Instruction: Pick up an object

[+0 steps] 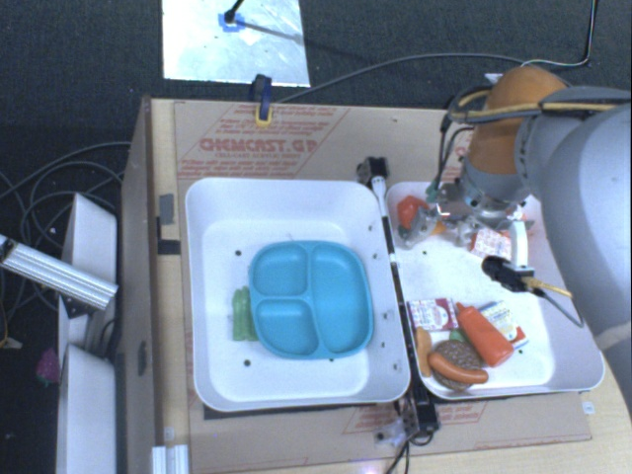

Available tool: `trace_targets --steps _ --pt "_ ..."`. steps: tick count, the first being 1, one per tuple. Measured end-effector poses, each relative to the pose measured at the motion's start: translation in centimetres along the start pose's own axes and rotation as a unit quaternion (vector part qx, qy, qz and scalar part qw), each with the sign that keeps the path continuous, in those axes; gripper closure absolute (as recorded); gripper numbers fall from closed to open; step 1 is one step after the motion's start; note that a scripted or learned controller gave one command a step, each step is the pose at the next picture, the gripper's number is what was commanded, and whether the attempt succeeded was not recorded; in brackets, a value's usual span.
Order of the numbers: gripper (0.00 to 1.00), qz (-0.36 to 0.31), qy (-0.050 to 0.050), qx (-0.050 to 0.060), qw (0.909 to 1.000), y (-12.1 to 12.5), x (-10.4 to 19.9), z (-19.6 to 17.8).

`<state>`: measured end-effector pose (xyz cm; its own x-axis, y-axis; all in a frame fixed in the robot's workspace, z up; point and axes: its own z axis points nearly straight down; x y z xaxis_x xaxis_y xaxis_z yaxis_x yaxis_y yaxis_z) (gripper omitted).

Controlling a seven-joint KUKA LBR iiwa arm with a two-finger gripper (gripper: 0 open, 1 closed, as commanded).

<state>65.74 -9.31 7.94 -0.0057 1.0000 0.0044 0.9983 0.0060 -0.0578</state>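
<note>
Reach step judged in hand: claw (441, 213) lowered into right bin (573, 363), far end. Grip state cannot be told. Red-orange toy (409, 211) just beside claw; descent and closing judged needed next.

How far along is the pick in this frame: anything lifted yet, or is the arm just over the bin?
Done: the arm has reached into the right bin, and the gripper sits low at its far end by an orange-red item. In hand: nothing visibly held. Left: grasping and lifting; the orange bottle, hot dog and red-and-white packet lie in the bin's near part, and the blue tray is in the left bin.
</note>
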Motion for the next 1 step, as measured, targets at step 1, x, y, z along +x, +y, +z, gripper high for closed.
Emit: trace_targets --steps 1 --pt "0.0 -0.001 0.003 0.0 1.0 0.04 -0.22 0.01"
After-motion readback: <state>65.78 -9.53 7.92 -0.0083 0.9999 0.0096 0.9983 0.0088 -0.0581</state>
